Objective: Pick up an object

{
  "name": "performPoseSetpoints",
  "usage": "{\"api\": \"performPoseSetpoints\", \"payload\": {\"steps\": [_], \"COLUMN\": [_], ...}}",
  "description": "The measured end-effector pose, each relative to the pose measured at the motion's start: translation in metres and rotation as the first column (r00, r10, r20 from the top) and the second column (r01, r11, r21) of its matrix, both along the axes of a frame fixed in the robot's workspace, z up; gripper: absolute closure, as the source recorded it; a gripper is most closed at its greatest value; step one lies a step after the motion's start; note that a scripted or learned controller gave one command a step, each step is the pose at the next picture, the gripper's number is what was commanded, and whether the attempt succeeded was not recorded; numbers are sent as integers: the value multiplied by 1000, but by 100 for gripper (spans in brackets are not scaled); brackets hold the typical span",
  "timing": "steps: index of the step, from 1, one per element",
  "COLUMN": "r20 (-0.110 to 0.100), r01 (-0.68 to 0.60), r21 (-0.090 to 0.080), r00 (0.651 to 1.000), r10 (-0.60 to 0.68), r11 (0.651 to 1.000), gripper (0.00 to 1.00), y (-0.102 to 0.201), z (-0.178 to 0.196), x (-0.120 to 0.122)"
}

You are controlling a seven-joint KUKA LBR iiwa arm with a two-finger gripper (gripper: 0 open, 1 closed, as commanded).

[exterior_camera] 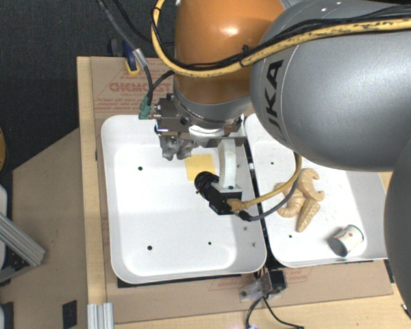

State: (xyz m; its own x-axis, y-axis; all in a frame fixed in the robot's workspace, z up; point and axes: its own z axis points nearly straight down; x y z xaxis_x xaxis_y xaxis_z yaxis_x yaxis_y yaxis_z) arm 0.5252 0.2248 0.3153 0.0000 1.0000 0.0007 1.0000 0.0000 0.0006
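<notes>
Directly above the left bin (144, 208), the claw (181, 147) hangs over a yellow slab (201, 164), presumably positioned to grasp it; whether released or clenched cannot be told.

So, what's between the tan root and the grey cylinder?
Nothing: the camera view shows bare floor of the right bin between the tan root and the grey cylinder.
</notes>
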Motion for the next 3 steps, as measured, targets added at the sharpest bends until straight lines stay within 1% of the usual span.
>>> {"api": "performPoseSetpoints", "payload": {"steps": [1, 2, 3], "r20": [-12, 18, -14], "r01": [0, -2, 1], "r21": [-4, 9, -7], "r00": [1000, 1000, 1000], "r10": [0, 2, -1], "r11": [1000, 1000, 1000], "gripper": [100, 100, 100], "y": [0, 0, -1], "z": [-57, 147, 18], "x": [-49, -45, -48]}}
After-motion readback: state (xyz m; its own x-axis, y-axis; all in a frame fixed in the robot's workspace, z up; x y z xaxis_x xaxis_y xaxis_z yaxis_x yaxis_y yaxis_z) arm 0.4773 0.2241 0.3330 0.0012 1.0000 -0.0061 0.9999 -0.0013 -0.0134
